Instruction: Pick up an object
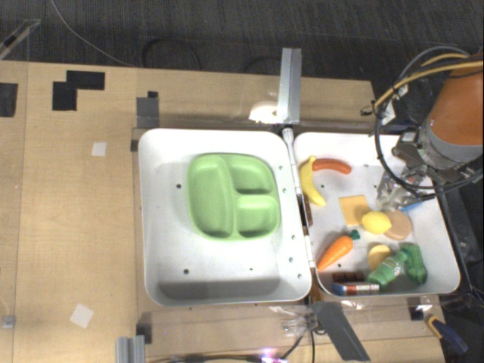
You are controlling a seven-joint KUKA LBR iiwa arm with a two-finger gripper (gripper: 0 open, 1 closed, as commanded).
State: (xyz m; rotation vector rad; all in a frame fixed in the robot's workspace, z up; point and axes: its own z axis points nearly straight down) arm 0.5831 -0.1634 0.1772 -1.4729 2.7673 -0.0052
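Hovering over the right bin (446, 278), my gripper (395, 193) hangs just beyond the lemon (376, 221) and tan disc (398, 224); its fingers look apart, holding nothing. I should centre over the lemon before descending, avoiding the cheese slice (352, 207).

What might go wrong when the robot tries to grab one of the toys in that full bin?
1. The toys are crowded. The lemon touches the tan disc and the cheese slice, so the gripper right above them may knock a neighbour or catch two.
2. The lemon is round and might slip away.
3. The marker and the green toy lie against the right bin wall, leaving little room to reach them.
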